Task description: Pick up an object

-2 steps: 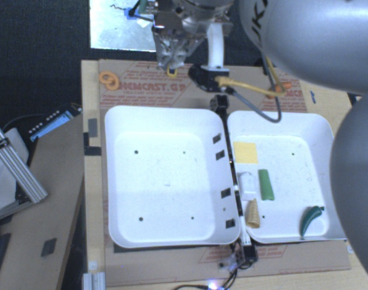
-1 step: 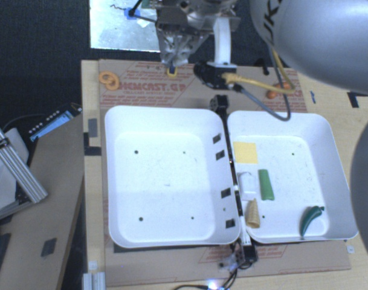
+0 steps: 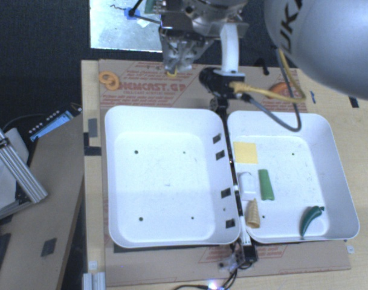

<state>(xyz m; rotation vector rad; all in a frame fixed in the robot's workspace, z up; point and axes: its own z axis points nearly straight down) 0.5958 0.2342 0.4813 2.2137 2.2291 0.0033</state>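
I see the gripper [image 3: 179, 62] raised beyond the bins, its grip unreadable. In the right bin [image 3: 329, 162] lie a yellow card [image 3: 245, 152], green stick [image 3: 266, 185], cone [image 3: 253, 213] and pepper [image 3: 310, 219], apart, unobstructed.

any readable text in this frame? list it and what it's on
"UK", white letters cut off at the frame edge: on the grey arm.
Red print, roughly "EMCAST", blurred, not surely readable: on the cardboard sheet behind the bins.
Red print on the cardboard's front edge: too blurred to read.
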